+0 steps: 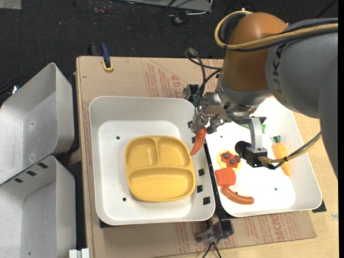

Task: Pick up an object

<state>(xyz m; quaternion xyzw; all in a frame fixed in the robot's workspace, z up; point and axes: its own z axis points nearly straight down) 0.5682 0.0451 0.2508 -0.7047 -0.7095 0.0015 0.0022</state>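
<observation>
Gripper [205, 126] stands over the boundary between the two bins, at the upper right corner of the left bin [102, 144]. Fingers are closed on the upper end of a slender orange-red item [198, 141]. The item hangs tilted directly below the fingertips, its lower end pointing down-left over the left bin's right rim, just beside the yellow divided plate [160, 168] and not touching it.

The plate lies flat in the middle of the left bin. The right bin [301, 198] holds a red sausage [237, 197], a red block [226, 177], a yellow piece with red spots [228, 157] and an orange carrot [280, 152] — all apart from the gripper.
</observation>
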